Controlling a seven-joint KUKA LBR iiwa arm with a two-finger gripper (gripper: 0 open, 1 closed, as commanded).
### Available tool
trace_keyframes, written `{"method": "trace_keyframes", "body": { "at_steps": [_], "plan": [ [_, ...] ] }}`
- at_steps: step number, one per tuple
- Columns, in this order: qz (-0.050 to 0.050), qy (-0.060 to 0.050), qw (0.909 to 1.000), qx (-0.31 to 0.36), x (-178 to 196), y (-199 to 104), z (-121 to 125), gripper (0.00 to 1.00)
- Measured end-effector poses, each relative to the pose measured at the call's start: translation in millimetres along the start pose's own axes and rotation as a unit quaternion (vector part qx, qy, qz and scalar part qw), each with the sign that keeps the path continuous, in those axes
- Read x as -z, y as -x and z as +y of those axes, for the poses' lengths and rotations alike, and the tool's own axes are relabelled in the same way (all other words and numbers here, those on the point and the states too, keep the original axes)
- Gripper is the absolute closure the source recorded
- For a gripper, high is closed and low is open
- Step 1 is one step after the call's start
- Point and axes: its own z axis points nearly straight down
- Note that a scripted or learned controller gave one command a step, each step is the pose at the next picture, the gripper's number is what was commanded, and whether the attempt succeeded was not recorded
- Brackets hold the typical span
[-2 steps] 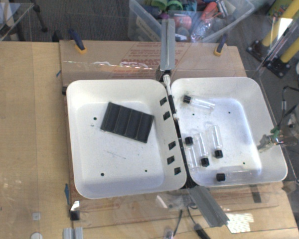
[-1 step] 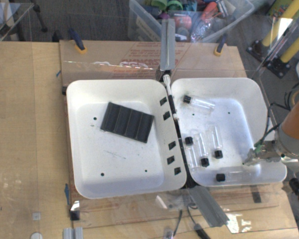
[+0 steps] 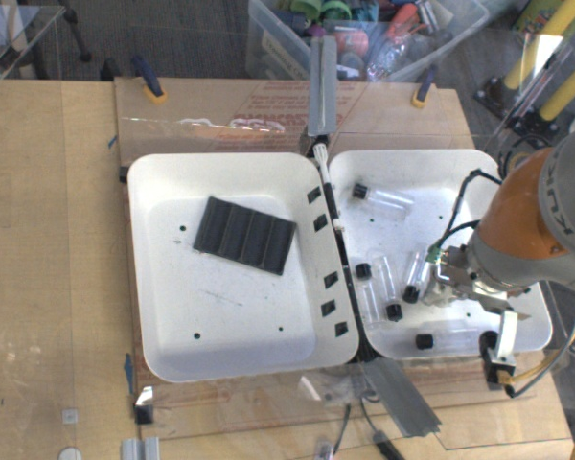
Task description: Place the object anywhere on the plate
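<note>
Arm (image 3: 546, 209) cut off at right edge, hiding right bin's (image 3: 402, 166) far corner

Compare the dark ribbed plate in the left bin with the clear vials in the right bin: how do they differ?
The plate is black, flat, rectangular and ribbed; the vials are clear, small tubes with black caps. The plate lies alone in the left bin; several vials lie scattered in the right bin, near the gripper. Both rest on white bin floors.
</note>
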Motion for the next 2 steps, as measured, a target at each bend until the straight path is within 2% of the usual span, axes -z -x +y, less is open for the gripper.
{"method": "trace_keyframes", "body": {
  "at_steps": [1,2],
  "plan": [
    [-0.002,-0.003,0.9986,-0.053,-1,-20,20,1.0],
    [-0.003,-0.01,0.9823,-0.187,93,-65,-29,1.0]
  ]
}}
